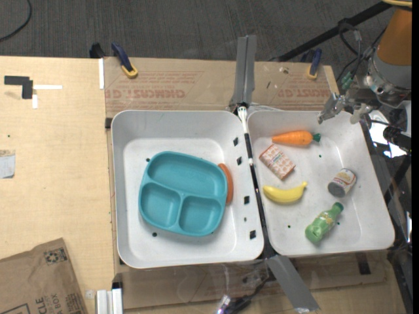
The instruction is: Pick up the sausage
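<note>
The sausage (227,182) is a reddish-orange piece lying in the left bin (124,142). It is pressed against the right edge of the teal divided plate (181,193), which hides part of it. My gripper (344,112) hangs over the far right corner of the right bin (366,234), well away from the sausage. It is open with nothing between its fingers. The grey arm with its orange band (399,38) comes in from the upper right.
The right bin holds a carrot (294,138), a small pink box (277,161), a banana (284,193), a small can (341,182) and a green bottle (323,223). A grey divider (245,77) runs between the bins.
</note>
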{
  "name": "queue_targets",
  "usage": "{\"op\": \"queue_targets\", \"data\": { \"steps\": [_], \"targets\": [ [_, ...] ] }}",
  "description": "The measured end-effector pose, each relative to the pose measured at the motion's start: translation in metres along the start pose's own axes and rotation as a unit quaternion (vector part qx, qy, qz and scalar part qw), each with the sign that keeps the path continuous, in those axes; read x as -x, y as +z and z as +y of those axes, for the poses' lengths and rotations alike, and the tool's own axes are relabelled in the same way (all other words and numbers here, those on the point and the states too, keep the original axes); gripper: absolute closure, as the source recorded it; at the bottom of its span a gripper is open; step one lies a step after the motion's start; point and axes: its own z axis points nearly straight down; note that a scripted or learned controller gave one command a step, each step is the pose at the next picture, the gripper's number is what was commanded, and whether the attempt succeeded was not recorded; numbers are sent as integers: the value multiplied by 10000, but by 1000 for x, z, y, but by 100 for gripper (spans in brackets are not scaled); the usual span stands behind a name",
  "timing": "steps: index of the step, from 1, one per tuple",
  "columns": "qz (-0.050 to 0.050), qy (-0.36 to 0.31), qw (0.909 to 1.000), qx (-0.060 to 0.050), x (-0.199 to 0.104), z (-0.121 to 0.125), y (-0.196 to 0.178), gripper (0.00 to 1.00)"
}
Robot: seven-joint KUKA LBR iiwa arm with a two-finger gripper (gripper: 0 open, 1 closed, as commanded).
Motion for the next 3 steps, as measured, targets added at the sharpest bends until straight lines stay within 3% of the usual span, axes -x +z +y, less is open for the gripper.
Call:
{"op": "queue_targets", "data": {
  "steps": [1, 2, 3],
  "targets": [
    [-5, -1382, 9904, 8, 39, 2, 87, 0],
    [-20, -1389, 9903, 25, 39, 3, 76, 100],
    [-4, -779, 9970, 20, -8, -13, 15, 100]
  ]
}}
